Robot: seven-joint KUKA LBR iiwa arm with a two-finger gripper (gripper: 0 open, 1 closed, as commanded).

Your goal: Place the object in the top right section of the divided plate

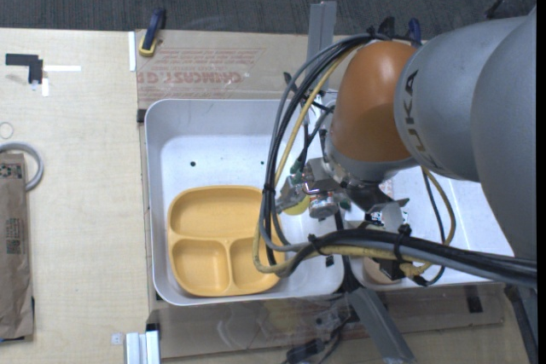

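The yellow divided plate (213, 239) lies in the front half of the left white bin (171, 149), with one large section at the back and two smaller ones at the front. My gripper (309, 190) hangs under the orange-banded wrist, just over the plate's right rim, and black cables largely screen it. A small yellow piece (296, 202) shows at the gripper's lower left, but I cannot tell what it is or whether it is held. The cables and wrist hide the plate's right edge.
The arm covers most of the right bin (478, 209), where a pale round thing (375, 270) peeks out at the front. A loop of cables (281, 251) droops over the plate's front right. Cardboard (205, 68) and a blue-yellow clamp (152, 31) lie behind the bins.
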